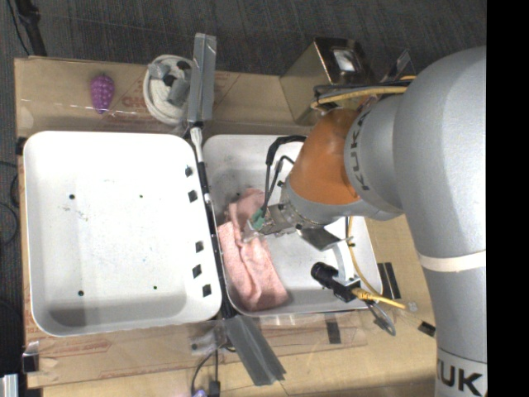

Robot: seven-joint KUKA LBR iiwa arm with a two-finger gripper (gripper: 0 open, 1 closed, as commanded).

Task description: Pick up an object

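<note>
Pink cloth [248, 255] lies crumpled along the left wall of the right bin [331, 300], beside the divider. Gripper [263, 220] sits low over the cloth's upper end, touching it; whether it grips is unclear.

The arm [442, 164] is clad in smooth, rounded light-grey shells; a broad orange band [322, 168] wraps it above the wrist; dark letters of the KUKA name run along the grey beside that band, and again near the lower right; a pale ring marks a joint seam across the thick segment; a black cable [277, 160] loops off the wrist; a yellow cable [355, 259] trails below; the gripper [263, 220] is bare metal with a green detail.
</note>
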